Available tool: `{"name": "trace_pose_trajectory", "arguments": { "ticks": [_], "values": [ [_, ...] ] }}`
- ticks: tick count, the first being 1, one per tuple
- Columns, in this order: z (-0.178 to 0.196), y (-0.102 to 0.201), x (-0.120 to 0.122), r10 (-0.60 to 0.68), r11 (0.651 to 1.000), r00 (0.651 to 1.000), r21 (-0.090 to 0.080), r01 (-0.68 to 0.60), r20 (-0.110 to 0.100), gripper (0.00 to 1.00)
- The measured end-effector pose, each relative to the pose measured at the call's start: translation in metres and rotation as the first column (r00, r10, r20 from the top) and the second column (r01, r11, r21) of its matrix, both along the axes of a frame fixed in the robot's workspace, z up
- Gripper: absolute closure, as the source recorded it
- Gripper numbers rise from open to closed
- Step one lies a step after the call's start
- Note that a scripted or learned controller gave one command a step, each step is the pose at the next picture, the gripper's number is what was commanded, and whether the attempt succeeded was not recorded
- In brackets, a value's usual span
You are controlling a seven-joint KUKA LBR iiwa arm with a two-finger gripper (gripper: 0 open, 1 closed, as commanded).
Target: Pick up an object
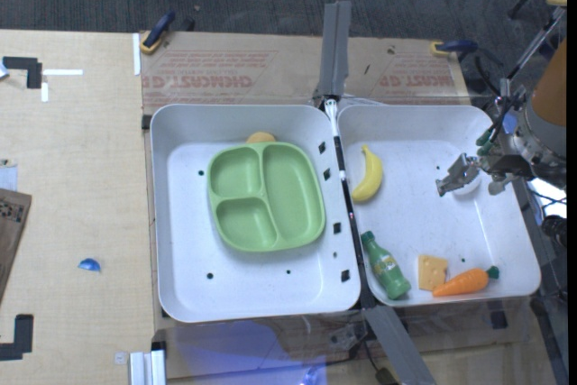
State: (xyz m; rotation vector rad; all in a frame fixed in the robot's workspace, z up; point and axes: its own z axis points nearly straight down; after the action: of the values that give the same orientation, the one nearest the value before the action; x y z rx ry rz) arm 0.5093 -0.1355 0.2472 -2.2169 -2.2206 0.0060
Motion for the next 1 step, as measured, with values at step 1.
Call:
{"name": "trace_pose_trajectory", "arguments": {
  "ticks": [1],
  "values": [
    [-0.0582,0.056,0.0481,0.239,0.971,0.971,0.001,-0.239,0.0,0.0]
  ]
}}
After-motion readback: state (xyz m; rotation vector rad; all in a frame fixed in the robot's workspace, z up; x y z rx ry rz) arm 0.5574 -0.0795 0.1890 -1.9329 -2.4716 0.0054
